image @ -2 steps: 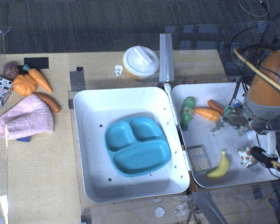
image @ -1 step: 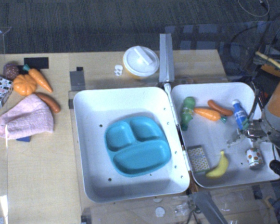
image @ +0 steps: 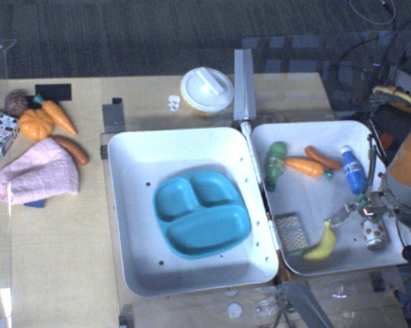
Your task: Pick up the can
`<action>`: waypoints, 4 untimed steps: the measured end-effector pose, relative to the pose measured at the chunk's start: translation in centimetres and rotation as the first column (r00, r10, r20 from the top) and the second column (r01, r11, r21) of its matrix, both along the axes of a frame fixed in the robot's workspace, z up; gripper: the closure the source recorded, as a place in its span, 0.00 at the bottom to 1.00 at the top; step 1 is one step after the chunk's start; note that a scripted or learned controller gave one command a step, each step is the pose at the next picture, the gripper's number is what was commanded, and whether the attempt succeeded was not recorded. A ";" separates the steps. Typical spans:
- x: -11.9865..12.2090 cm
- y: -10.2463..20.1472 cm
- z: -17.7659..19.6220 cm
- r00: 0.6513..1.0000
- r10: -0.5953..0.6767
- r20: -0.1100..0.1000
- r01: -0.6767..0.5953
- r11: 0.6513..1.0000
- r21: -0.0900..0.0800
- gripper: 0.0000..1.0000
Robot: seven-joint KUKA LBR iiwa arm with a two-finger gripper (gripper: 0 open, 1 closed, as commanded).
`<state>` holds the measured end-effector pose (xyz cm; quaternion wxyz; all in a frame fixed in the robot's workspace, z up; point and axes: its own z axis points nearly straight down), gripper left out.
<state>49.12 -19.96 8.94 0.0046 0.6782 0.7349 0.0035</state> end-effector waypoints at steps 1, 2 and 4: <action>0.3 -0.1 1.3 1.000 0.001 0.010 -0.001 1.000 -0.005 1.00; 10.9 3.6 11.1 0.997 0.080 -0.005 -0.080 0.997 -0.001 1.00; 9.9 9.4 7.8 0.963 -0.269 -0.010 0.269 0.963 0.001 1.00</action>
